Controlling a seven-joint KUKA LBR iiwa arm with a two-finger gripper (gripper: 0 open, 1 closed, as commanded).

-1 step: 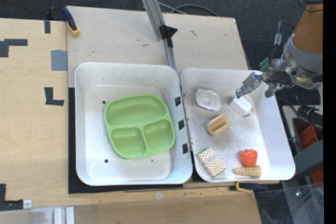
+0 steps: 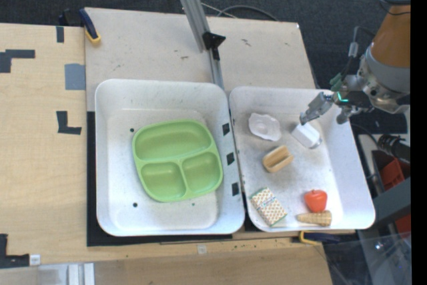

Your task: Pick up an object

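Observation:
My gripper [image 2: 327, 113] hangs over the right bin's [image 2: 347, 163] far right side. Its two fingers stand apart, open, with nothing between them. Just below the left fingertip [image 2: 311, 113] a small white block [image 2: 307, 136] lies on the bin floor. Spread about the same bin are a white crumpled piece [image 2: 263, 125], a tan bread roll [image 2: 277, 158], a checkered packet [image 2: 269, 206], a red fruit [image 2: 316, 199] and a waffle cone [image 2: 315, 218].
The left bin [image 2: 110, 143] holds a green divided plate [image 2: 177, 160]. A metal pole [image 2: 193, 3] slants down to the bins' shared far edge. A yellow and blue clamp [image 2: 90, 27] sits at the bench's far left corner.

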